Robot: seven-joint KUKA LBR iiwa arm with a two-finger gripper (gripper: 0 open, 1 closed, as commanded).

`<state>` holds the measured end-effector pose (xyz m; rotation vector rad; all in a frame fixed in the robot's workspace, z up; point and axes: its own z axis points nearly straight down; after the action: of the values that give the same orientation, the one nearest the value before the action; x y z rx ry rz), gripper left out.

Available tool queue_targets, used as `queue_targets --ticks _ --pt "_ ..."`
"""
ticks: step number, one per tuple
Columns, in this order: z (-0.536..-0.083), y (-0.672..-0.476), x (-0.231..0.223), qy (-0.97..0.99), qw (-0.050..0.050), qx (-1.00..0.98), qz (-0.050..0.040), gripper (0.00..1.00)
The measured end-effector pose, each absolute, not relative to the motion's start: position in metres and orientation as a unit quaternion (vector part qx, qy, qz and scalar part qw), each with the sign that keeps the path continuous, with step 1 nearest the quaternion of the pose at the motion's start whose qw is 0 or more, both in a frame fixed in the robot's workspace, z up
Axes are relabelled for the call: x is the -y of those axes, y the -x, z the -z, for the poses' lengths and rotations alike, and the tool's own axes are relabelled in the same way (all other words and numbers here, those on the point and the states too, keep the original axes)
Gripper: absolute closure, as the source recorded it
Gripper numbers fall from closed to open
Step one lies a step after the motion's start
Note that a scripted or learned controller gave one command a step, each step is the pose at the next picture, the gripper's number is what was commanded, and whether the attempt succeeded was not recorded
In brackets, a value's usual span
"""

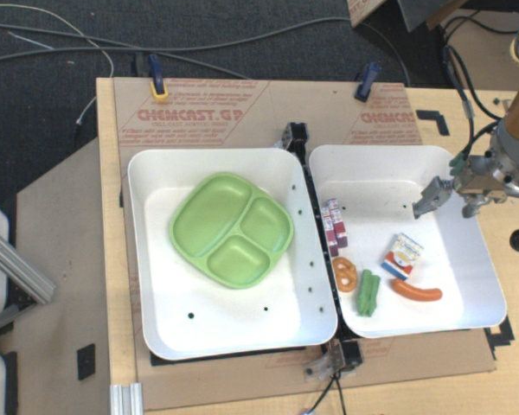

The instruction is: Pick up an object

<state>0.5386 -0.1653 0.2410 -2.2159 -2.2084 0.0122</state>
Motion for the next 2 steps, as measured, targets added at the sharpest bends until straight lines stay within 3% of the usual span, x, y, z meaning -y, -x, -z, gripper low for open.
queue_targets --ticks 1,2 --pt "-0.248 -0.541 0.165 0.707 0.001 0.707 0.0000 0.00" --pt "-0.203 -0.545 0.171 0.707 0.003 0.707 -0.0012 0.00"
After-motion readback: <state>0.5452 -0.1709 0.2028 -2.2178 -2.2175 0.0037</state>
